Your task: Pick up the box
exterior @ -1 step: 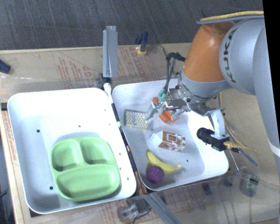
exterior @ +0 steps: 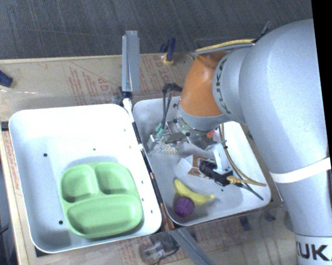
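Pale board bench carries two white bins side by side. Left bin holds a green divided tray. Right bin holds a banana, a purple fruit and what appears to be the box, lying near the middle, partly under the wrist. Tool sits low at the bin's far left; whether it is spread or closed cannot be told. Assessment: box not seen held; grasp and lift remain outstanding.
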